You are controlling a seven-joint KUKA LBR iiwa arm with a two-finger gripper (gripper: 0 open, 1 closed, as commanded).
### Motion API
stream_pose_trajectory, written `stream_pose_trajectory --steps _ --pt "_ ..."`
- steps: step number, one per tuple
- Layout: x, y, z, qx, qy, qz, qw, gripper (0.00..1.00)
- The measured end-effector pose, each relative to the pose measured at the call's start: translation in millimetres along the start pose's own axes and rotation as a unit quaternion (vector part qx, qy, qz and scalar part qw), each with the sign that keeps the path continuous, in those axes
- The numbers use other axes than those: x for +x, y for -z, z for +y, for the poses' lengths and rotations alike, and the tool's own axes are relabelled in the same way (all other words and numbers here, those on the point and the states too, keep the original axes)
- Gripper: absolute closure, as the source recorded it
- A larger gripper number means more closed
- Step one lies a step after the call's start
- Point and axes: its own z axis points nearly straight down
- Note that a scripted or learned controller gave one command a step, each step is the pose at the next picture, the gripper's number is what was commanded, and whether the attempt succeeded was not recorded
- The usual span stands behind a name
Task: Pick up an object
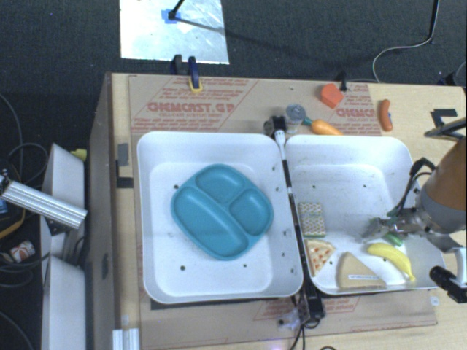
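The gripper (385, 228) hangs low in the right bin (343, 152), just above the banana (390, 257); its fingers' spread cannot be told; a sandwich wedge (357, 272), pizza slice (319, 254) and cracker (311, 218) lie nearby.

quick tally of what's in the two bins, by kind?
Blue divided plate: 1, in the left bin.
Toy food in the right bin: 4, namely a banana, a cheese wedge, a pizza slice and a speckled cracker-like square.
Total: 5.
The tool sits just above the banana.
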Motion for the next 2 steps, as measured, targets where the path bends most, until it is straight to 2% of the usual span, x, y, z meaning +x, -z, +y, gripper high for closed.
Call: stream_pose_trajectory --steps 1,2 --pt "-3.0 12.9 2.8 -0.006 0.000 -0.004 1.0000 1.00" --pt "23.4 35.0 86.1 0.002 0.002 0.001 1.0000 1.00"
